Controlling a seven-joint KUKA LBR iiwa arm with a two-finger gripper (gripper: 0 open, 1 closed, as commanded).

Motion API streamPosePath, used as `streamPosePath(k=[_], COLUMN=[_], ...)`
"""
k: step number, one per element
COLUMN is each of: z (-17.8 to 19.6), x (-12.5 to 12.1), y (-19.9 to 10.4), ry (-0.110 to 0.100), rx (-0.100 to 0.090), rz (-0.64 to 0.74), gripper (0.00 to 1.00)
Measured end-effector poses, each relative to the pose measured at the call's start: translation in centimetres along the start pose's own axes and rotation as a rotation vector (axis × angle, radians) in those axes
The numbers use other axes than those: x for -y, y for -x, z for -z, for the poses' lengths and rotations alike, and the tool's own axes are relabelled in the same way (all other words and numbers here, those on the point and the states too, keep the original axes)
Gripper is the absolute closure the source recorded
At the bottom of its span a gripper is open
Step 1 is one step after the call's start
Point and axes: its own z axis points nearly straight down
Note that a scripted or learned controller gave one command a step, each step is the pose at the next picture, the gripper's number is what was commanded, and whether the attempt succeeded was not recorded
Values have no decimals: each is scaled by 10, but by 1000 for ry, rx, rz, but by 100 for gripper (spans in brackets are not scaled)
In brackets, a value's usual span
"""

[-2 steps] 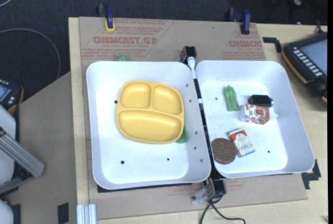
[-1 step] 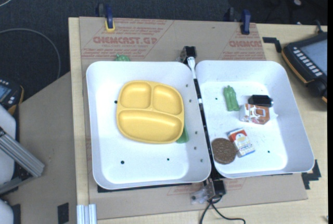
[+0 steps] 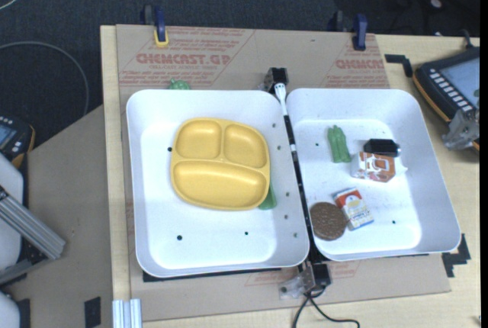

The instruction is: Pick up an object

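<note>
yellow tray [image 3: 220, 164] left bin [image 3: 152, 242] | brown disc [image 3: 329, 220], green piece [image 3: 338, 143] right bin [image 3: 427, 235]

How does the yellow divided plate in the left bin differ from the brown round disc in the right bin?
The yellow plate is far larger than the brown disc. The plate is a rounded rectangle with three compartments; the disc is a plain circle. The plate lies near the middle of the left bin, while the disc sits at the near left corner of the right bin, beside a small red and white packet. Both lie flat.
</note>
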Motion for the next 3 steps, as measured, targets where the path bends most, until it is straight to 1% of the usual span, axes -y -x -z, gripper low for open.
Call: streamPosePath(k=[1, 2, 3], z=[-112, -249, -123], x=[-1, -2, -5], y=[-25, -62, -85], ry=[2, -1, 28], rx=[0, -1, 6], rz=[0, 1, 3], gripper=[100, 100, 100])
